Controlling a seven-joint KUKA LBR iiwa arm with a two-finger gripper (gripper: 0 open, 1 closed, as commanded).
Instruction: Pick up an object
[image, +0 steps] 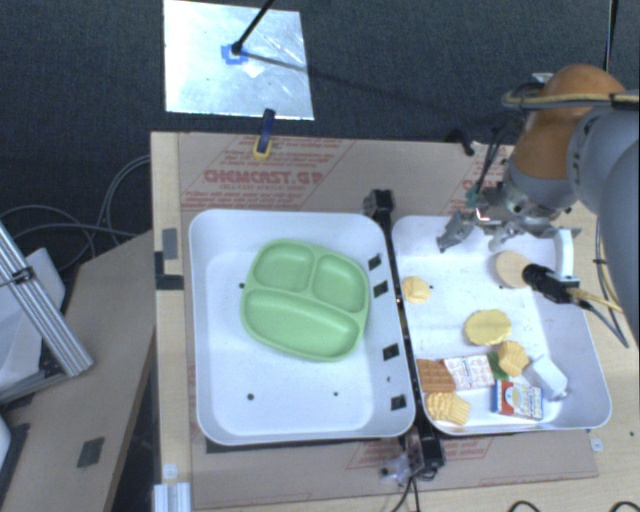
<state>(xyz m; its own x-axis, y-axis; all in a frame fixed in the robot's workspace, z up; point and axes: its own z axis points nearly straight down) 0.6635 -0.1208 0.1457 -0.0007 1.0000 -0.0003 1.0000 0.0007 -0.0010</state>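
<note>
**A:** Well, where does the pincer stand?

**B:** Over the far end of the right bin, above a bare patch of white floor. Nothing shows in its grip. From this slant I cannot tell whether it is spread or pressed together.

**A:** Candidates for the pick?

**B:** All in that same bin. The tan disc is nearest, just beside the pincer on the arm's side. A small yellow piece lies alone near the divider. A round yellow piece sits mid-bin. The near end is crowded, with a waffle-patterned cracker, a ridged yellow chip and a small carton lying close together or touching.

**A:** And the left bin?

**B:** It has a green divided plate, well apart from the arm.

**A:** Step in hand?

**B:** My judgement is approach. The arm is positioned over the bin and the grasp is not yet made.

**A:** What does the next move need?

**B:** It likely needs a short shift to centre over one item, then a straight descent and a close. The tan disc or the lone yellow piece look the cleanest choices, each with clear floor around it. The disc lies flat, so the grip would have to catch its rim. The near-end cluster risks a double catch or a nudge.
</note>
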